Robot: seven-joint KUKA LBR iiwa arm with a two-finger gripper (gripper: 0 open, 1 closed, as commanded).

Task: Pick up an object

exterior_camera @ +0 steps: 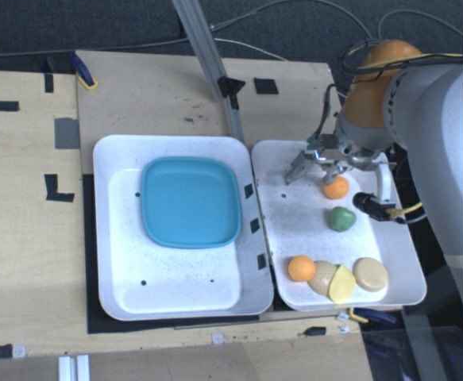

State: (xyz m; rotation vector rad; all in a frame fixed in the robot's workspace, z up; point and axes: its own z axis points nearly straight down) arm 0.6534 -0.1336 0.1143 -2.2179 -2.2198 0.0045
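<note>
Nearest the lens, along the front wall of the right-hand shallow white bin (pixel 390 296) — a huddle of small pieces: a round orange ball (pixel 300 268), touching it a beige lumpy chunk (pixel 322 276), then a pale yellow wedge (pixel 341 284) leaning against that, and a tan round bun-like disc (pixel 370 273) just beside the wedge. Further back in the same bin, a small green rounded piece (pixel 342 218), well apart from the front huddle. Above it, a second small orange ball (pixel 336 187), sitting right under the metal two-finger gripper (pixel 317 165). Fingers spread apart, one grey finger angling down to the left over bare bin floor, the other side hard to make out against the wrist hardware — nothing seen between them. Orange ball touching or just beside the gripper's lower edge, cannot say which. Behind the gripper, the grey arm (pixel 434 149) with its orange band (pixel 378 86), reaching in from the right. A black cable fitting (pixel 372 205) hanging beside the green piece.

Over in the left-hand shallow white bin (pixel 108 236) — a light blue square plate with rounded corners (pixel 190 201), flat on the floor toward the back. Rising from between the bins, a slanted grey metal pole (pixel 207 50).
</note>
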